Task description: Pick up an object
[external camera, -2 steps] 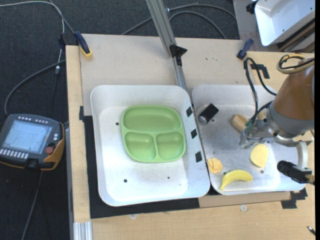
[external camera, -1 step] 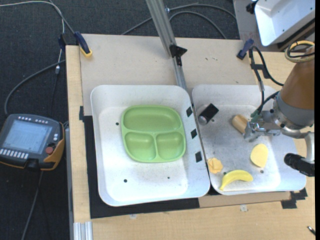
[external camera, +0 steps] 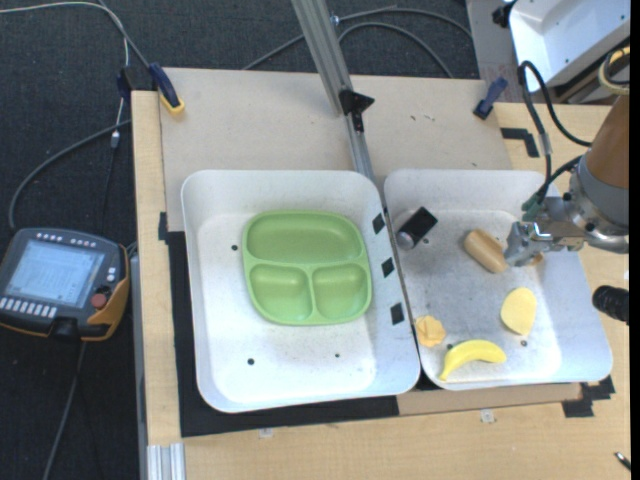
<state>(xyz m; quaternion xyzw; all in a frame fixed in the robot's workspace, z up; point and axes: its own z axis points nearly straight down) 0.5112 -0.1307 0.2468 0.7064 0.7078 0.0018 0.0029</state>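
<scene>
Your tool (external camera: pixel 527 245) hangs low in the right bin (external camera: pixel 455 183), and the tan wooden block (external camera: pixel 485 250) lies just beside it, on the side toward the left bin (external camera: pixel 215 363). Whether the tool is open or closed you cannot tell from here. I think you should centre it over the block and come down straight, because the block lies at a slant. Below the tool are a yellow slice (external camera: pixel 518 311), a banana (external camera: pixel 472 355) and a small orange piece (external camera: pixel 430 330); they stay apart from the block. The green tray (external camera: pixel 305 268) lies far off.

Tray (external camera: pixel 305 268) in left bin (external camera: pixel 215 368)
</scene>
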